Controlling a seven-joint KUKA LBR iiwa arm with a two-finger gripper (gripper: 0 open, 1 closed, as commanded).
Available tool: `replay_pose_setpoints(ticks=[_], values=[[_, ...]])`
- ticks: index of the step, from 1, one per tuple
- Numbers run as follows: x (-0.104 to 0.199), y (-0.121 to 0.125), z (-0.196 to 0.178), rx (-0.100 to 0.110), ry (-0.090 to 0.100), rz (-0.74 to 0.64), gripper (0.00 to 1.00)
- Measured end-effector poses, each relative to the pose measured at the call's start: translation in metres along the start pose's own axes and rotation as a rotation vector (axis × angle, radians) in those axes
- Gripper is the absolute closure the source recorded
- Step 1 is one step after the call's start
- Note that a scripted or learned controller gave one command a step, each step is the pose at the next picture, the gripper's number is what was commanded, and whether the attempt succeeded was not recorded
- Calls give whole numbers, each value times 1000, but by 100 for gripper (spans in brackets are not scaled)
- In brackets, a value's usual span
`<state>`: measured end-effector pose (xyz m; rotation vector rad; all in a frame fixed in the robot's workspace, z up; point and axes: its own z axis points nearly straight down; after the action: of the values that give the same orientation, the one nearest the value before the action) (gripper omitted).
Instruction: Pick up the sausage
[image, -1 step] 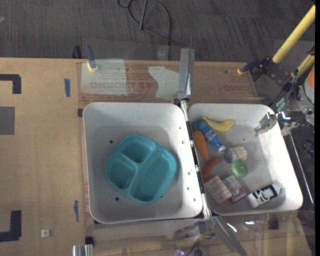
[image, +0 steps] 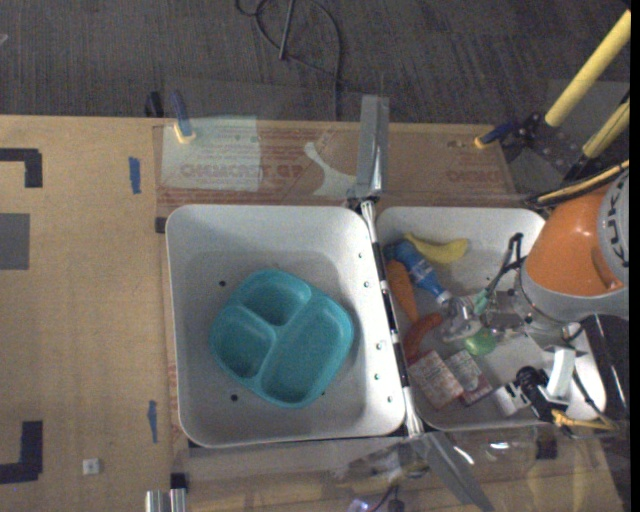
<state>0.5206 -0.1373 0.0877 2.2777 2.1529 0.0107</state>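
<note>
So far the sausage (image: 421, 334) lies unlifted beside the carrot (image: 402, 291); our tool (image: 462, 322) hovers just beside it, grip state unclear to us.

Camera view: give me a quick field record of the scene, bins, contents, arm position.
left bin: holds a teal divided plate
right bin: cluttered; yellow banana, blue item, orange carrot-like item, reddish sausage, printed packet
arm: reaches in from the right over the right bin
gripper: low over the clutter, beside the sausage
grasp: cannot tell
</note>
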Motion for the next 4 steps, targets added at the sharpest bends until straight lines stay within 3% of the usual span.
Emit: replay_pose_setpoints(ticks=[1,2,3,4], values=[[29,132,3,12,-5,238,0],[9,72,1,4,-2,594,0],[-61,38,-55,12,-5,843,0],[-38,-1,1,2,-4,1191,0]])
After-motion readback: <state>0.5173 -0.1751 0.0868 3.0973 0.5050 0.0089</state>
